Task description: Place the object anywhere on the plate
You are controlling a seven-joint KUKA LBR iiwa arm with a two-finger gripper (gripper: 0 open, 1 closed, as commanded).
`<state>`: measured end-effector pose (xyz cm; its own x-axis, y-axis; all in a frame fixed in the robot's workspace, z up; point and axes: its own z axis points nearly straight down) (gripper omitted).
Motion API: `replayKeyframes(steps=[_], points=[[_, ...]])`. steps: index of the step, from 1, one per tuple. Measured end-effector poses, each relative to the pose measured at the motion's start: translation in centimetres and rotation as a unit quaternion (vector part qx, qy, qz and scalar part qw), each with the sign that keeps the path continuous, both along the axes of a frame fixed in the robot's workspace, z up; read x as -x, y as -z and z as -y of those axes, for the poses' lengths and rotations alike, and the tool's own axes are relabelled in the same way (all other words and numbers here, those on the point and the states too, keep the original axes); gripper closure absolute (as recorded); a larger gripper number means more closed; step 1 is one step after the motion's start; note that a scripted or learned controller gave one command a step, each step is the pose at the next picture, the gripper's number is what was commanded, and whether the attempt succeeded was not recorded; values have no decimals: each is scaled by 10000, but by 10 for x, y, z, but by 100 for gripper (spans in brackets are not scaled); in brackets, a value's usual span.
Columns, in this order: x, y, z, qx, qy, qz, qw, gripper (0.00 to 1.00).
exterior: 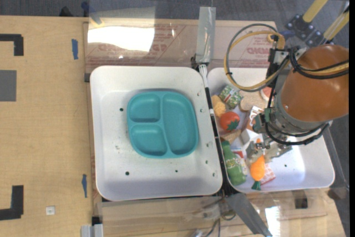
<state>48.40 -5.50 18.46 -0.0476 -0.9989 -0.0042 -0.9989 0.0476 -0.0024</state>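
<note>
A: Report the position of the plate.

B: The teal plate point(163, 124) has three compartments and lies flat in the middle of the left bin point(105, 175), left of frame centre. Nothing lies on it.

A: And the arm?

B: The arm point(310, 86) enters from the upper right of the frame, its orange band directly over the right bin point(319, 175). The gripper point(259, 148) hangs below the band, in the lower middle part of that bin, among the loose items.

A: State of the fingers?

B: Cannot be determined — the wrist and the cables point(244, 58) cover most of the mechanism, and the fingertips blur into the clutter beneath them.

A: Location of the object?

B: An orange carrot-shaped item point(257, 168) lies just below the gripper, near the bin's lower edge, partly on a red-and-white packet point(268, 176). Contact with the fingers cannot be confirmed. It is well apart from the plate, in the other bin.

A: Other contents of the right bin?

B: A red tomato-like piece point(229, 119) and a green packet point(232, 97) toward the upper left of the bin, and a green bottle-shaped item point(233, 166) along its left wall — all beside the divider point(206, 36) between the bins.
</note>
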Motion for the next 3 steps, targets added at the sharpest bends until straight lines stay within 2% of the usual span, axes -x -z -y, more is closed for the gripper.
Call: replayKeyframes(steps=[1,2,3], points=[[-49,0,-67,-12,-178,4,9998,100],[-113,0,-122,-9,-982,8,9952,100],[-113,-1,-120,-4,-971,7,9953,0]])
